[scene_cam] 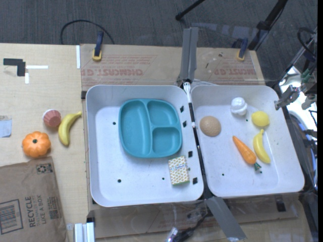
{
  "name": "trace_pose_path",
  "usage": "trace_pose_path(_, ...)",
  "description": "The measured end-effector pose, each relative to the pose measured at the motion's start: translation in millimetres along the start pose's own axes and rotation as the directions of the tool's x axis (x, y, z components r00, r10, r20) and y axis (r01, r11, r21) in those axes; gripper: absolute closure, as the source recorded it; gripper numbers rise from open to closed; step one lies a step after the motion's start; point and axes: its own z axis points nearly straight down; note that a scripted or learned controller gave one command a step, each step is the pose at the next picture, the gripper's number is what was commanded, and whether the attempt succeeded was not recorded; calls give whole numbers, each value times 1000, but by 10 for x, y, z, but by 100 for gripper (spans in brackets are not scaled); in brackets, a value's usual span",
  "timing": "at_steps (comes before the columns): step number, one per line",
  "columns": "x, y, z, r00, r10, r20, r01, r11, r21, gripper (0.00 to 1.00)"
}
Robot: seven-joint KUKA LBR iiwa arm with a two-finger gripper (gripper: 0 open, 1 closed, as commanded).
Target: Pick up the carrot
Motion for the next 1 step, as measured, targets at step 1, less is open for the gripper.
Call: trace_pose_path(1,258,100,1625,982,-188,-1,188,982,-1,0)
